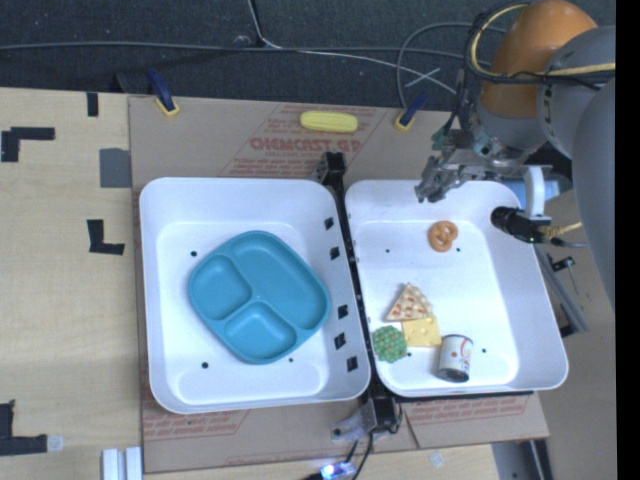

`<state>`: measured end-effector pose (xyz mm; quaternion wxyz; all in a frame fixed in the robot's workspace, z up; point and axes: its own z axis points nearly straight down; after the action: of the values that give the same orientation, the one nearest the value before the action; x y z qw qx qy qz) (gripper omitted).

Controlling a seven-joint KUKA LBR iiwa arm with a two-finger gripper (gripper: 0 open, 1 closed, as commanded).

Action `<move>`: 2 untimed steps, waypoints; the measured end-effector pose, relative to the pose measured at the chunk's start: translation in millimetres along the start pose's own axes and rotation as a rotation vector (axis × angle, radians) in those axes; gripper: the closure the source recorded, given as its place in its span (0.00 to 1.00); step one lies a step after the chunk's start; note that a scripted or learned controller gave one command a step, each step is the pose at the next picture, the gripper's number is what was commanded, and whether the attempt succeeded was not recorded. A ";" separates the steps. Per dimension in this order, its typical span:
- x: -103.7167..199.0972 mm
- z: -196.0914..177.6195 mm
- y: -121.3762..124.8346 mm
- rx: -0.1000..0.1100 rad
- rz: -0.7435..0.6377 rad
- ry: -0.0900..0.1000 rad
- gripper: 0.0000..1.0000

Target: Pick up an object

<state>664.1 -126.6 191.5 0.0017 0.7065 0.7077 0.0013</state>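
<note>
Here, knotted pretzel (443,235), glossy white bin (520,298), metal claw (436,188)

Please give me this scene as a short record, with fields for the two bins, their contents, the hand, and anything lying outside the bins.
left bin: holds a blue divided plate
right bin: holds a pretzel, a pizza slice, a yellow block, a green round piece, a small can on its side
hand: above the right bin's far edge, nothing seen between its fingers
nearest object to hand: pretzel
outside the bins: yellow banana-shaped piece on the cardboard
</note>
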 end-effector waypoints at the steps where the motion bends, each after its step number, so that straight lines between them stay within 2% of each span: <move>1: 0.6 -12.8 0.4 0.004 0.001 0.001 1.00; 2: 52.8 -17.2 -31.5 0.007 -0.001 0.001 1.00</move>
<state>632.5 -73.9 208.5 -0.0010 0.7061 0.7081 -0.0009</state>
